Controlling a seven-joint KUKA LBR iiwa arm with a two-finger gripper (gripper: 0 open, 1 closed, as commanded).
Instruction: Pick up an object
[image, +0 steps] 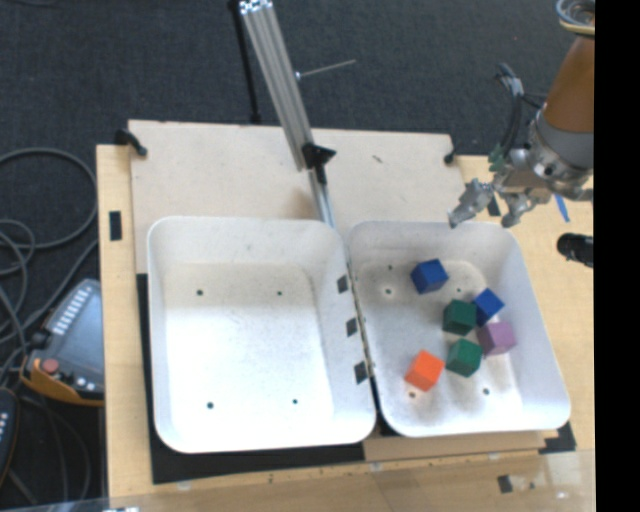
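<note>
Though near gripper (487, 206), blue cube (428, 275) apart.

No legible text, label, brand, number or sign on any surface here.

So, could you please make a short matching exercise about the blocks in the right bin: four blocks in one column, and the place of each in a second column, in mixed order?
Column one:
1. orange block
2. purple block
3. lone blue block
4. gripper

Column two:
a. above the far rim of the right bin
b. nearest the left bin, toward the near edge
c. apart from the cluster, toward the far side
d. on the right of the cluster, against a blue block

Pairs: 1-b, 2-d, 3-c, 4-a
</note>
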